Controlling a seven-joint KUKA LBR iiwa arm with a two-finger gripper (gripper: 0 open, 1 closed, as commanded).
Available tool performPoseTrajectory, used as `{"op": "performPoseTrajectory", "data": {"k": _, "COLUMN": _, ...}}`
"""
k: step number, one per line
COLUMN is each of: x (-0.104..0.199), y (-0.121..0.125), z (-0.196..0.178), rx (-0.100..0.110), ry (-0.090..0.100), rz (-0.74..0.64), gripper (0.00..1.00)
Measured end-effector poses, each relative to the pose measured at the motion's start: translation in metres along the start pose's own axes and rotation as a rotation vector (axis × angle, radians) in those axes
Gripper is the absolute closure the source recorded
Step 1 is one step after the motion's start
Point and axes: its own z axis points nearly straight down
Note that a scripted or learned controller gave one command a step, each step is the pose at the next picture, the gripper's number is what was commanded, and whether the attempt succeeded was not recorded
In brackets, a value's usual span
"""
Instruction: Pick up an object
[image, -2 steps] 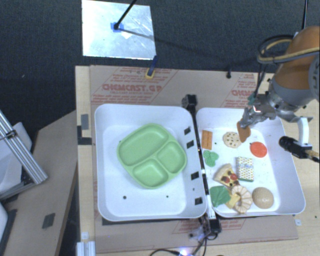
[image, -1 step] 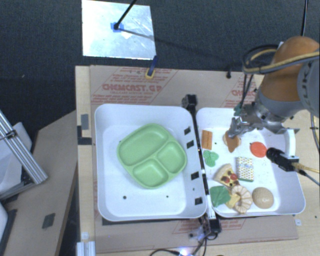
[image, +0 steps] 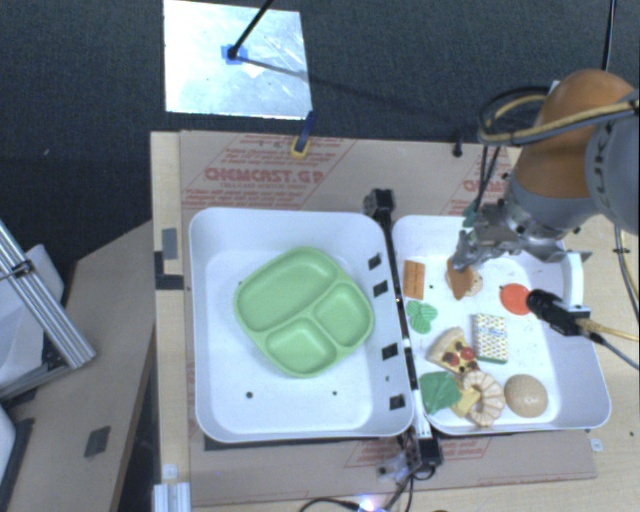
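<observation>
Locating the gripper (image: 465, 262) low over the rear-left part of the right bin (image: 565, 365), at the end of the arm (image: 575, 140) that reaches in from the right. Cannot tell whether open or closed. At this slant, blends with the wrist body above and with the item below.

Finding the task item, a brown toy piece (image: 463, 284), directly under the gripper tip and slightly toward the near side. Appears to touch the tip or sit just beside it, but cannot confirm as clamped. Seems to rest on the bin floor, as far as can be seen.

Around the brown toy piece, in the same bin:
- Just to the left, against the dividing wall — an orange block (image: 413, 278).
- Just to the right, apart from it — a red disc (image: 514, 298).
- Toward the near side — a green leaf shape (image: 422, 318), then a pizza slice (image: 455, 352) beside a patterned square (image: 490, 337).
- Along the near wall — a second green leaf (image: 437, 390), a ridged tan pastry (image: 487, 395) and a round bun (image: 526, 395).

In the left bin (image: 220, 380), well apart from the gripper — a green divided plate (image: 305, 310), lying flat near the middle.
</observation>
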Motion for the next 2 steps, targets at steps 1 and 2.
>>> {"op": "performPoseTrajectory", "data": {"k": 1, "x": -0.003, "y": -0.003, "z": -0.002, "rx": 0.001, "ry": 0.001, "rz": 0.004, "gripper": 1.00}}
{"op": "performPoseTrajectory", "data": {"k": 2, "x": -0.003, "y": -0.006, "z": -0.016, "rx": 0.000, "ry": 0.001, "rz": 0.003, "gripper": 1.00}}
